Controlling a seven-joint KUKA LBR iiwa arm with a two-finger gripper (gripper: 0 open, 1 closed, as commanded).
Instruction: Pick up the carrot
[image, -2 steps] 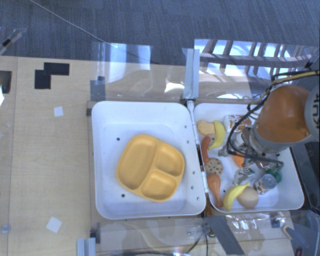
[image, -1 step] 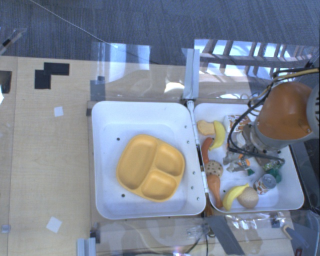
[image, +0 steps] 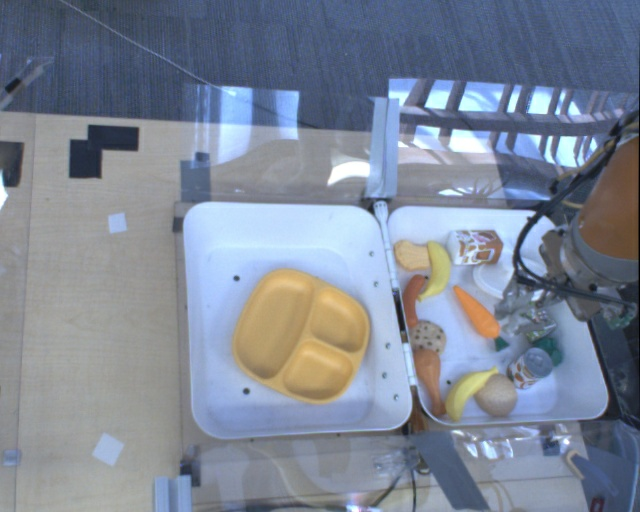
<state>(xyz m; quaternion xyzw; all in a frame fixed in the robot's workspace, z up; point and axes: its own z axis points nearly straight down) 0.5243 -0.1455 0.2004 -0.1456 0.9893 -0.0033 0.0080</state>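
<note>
Arm (image: 610, 215) cut by right edge; gripper (image: 522, 318) finger state too blurred; can (image: 530, 366) label unreadable; carrot (image: 477, 313) top hidden.

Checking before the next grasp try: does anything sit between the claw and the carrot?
Nothing visible does. The claw hangs in the right bin, just right of the carrot, near its green end. The banana lies on the carrot's far left side, and the can sits below the claw, out of the path.
</note>
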